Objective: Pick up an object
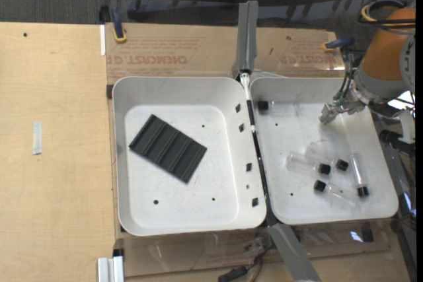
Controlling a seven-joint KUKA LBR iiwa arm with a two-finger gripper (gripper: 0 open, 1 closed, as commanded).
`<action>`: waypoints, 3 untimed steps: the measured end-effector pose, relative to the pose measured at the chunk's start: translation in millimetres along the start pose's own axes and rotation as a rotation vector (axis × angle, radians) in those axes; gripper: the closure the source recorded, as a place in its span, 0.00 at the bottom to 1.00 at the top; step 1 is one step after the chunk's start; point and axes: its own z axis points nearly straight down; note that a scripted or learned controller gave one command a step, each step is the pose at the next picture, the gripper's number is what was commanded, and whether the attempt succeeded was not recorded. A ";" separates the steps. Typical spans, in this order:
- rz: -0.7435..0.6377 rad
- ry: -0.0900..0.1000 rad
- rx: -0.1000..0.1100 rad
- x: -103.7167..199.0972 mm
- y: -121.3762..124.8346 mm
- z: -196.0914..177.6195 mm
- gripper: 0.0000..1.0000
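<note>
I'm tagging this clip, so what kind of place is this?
Probably a robotics lab or test cell: a robot arm reaches over two white bins on a cardboard-covered bench, with clamps holding the board.

A dark ribbed slab [168, 148] lies flat in the left bin [132, 92], turned at a slant, well apart from the jaws and far to their left in the picture. Several clear tubes with black caps lie on their sides in the right bin [383, 208], below the jaws in the picture and nearer the front rim. One tube [307, 163] lies closest beneath the jaws; another tube [357, 175] runs lengthwise just to its right, its cap at the lower end. A third tube [334, 193] rests lowest. A small black cap [263, 104] sits alone to the left of the jaws.
</note>
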 end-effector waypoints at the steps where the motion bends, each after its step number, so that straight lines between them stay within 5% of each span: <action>1: 0.000 0.000 0.000 0.0 0.0 0.0 0.00; 3: 0.000 0.000 0.000 0.0 0.0 0.0 0.00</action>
